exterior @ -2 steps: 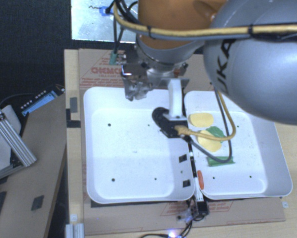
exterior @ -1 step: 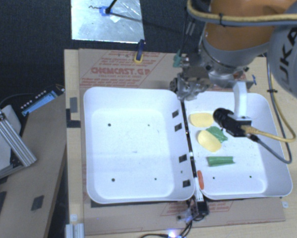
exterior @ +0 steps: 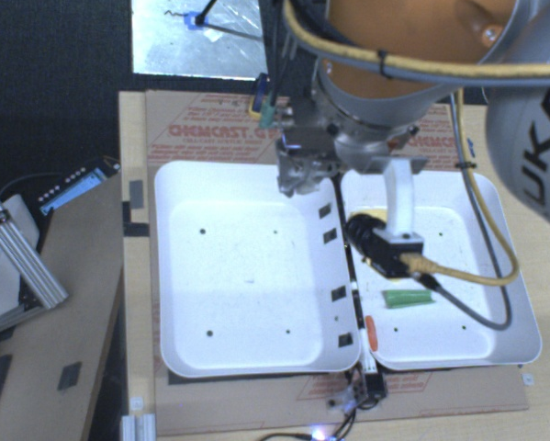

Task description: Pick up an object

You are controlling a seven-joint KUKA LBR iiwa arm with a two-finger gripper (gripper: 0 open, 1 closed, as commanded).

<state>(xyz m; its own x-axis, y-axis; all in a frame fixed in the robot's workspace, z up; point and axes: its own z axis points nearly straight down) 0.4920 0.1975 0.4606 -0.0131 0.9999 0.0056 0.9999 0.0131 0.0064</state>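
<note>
Green and flat, a short stick-shaped piece [exterior: 409, 298] lies on the floor of the right bin [exterior: 495, 343], a little nearer than the bin's middle. Its long side runs left to right with a slight tilt, its edges look straight, and its colour is even and matte against the white plastic. Nothing touches it.

To its left and slightly nearer, a small slender orange piece [exterior: 371, 332] sits by that bin's left wall; whether it rests on the floor or on the rim I cannot tell. Farther back in the same bin a yellow thing [exterior: 374, 216] shows, partly hidden, so its shape is unclear.

A row of small dark clips [exterior: 330, 236] runs along the seam where the two bins meet. The left bin [exterior: 238, 274] shows its white floor with a few dark dots.

My gripper [exterior: 297, 178] hangs over the far right corner of the left bin, close to the seam and well apart from the green piece. Whether it is apart or together I cannot tell, and I see nothing held in it.

Both bins rest on a printed cardboard sheet [exterior: 210, 127].
</note>
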